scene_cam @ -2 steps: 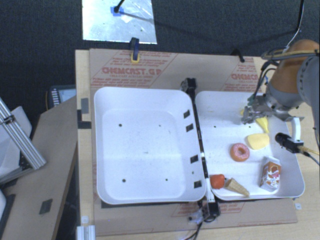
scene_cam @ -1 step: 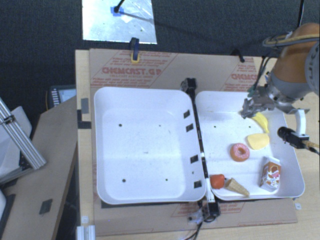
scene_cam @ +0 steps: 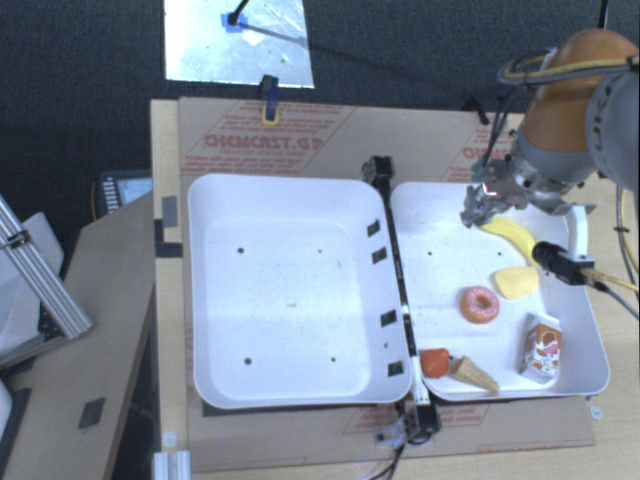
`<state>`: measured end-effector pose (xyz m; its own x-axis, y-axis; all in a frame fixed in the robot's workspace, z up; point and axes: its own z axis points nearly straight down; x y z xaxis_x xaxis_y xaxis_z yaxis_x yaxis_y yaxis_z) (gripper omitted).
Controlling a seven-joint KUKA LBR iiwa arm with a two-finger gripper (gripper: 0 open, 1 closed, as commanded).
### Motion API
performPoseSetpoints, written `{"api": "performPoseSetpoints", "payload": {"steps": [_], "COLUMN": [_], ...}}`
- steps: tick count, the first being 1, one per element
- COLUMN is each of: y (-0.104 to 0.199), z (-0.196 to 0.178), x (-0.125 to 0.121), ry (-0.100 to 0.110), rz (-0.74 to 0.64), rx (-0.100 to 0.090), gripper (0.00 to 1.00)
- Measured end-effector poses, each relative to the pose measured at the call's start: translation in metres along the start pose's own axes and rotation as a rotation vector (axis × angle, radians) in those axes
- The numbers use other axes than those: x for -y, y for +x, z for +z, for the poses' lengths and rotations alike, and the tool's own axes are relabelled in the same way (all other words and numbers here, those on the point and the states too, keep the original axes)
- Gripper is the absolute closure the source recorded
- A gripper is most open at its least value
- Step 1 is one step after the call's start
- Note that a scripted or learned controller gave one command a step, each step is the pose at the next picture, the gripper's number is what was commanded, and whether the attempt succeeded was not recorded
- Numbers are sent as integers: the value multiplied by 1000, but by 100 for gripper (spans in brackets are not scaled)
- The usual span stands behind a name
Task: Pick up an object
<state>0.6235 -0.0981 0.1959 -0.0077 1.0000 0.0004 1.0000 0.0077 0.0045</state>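
the arm comes in from the right and bends down over the far part of the right bin; its gripper hangs low near the bin's back wall, just beside the upper end of a banana; the fingers are small and dark against the metal of the wrist, and whether they are apart or together cannot be told; nothing can be seen between them.

the banana lies at a slant in the right half of that bin, with a pale yellow lemon-like piece just below it; a black fitting with a cable hangs over the bin between the two; a pink-iced doughnut sits near the bin's middle; a small carton stands tilted near the front right corner; at the front edge, close to the divide between bins, a red tomato-like piece touches an ice cream cone lying on its side.

the left bin sits beside the right one, touching along a row of black clips; both rest on a sheet of brown cardboard.
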Motion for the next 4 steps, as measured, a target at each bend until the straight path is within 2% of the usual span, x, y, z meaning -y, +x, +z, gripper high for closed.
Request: {"api": "performPoseSetpoints", "payload": {"steps": [1,2,3,4], "y": [29,0,-24,-44], "z": [-54,-29,-28,-13], "x": [-12,-22,-12,-20], "ry": [-3,3,3,2], "rz": [0,8,9,8], "rx": [0,3,2,3], "gripper": [100,100,100,100]}}
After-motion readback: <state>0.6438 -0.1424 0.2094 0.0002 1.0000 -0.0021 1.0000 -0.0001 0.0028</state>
